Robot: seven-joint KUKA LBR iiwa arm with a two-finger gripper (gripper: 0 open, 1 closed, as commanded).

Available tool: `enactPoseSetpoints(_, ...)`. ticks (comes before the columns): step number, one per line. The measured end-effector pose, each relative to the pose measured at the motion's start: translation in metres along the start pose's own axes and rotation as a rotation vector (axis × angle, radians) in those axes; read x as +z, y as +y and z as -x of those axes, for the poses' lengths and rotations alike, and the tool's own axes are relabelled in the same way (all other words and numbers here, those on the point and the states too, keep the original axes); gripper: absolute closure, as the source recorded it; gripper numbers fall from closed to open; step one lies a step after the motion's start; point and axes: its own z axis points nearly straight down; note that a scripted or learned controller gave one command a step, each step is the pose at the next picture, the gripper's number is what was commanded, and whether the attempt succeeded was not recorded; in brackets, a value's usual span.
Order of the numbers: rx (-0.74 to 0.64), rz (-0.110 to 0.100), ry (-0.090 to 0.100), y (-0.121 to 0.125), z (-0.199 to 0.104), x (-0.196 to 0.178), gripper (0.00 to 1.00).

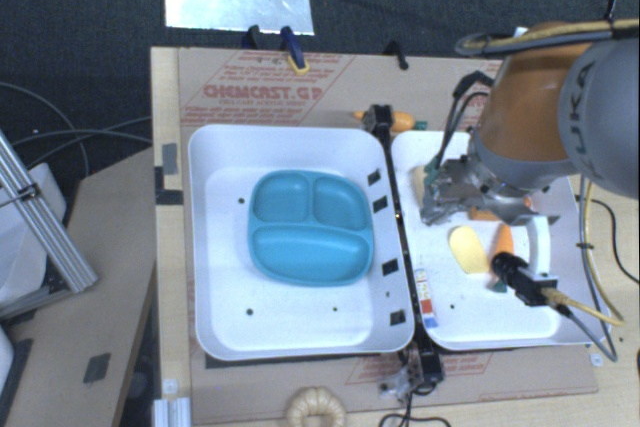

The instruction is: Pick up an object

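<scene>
Right bin point(470, 330) nearest me: yellow piece point(466, 249), orange piece point(503, 239) beside it, gripper point(437, 205) above; finger state unclear. Left bin point(215, 245): blue divided plate point(310, 226).

Two white bins point(215, 245) sit on a tan cardboard sheet point(330, 85) printed with red lettering. A light blue divided plate point(310, 225) lies in one bin; a pale yellow object point(466, 248) and an orange object point(503, 239) in the other.
</scene>
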Motion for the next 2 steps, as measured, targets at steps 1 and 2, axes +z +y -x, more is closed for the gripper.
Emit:
enactPoseSetpoints(1, 0.0, -0.001, -0.001, 0.005, -0.005, 0.019, 1.0)
enactPoseSetpoints(2, 0.003, 0.0, 0.0, 0.004, 0.002, 0.001, 1.0)
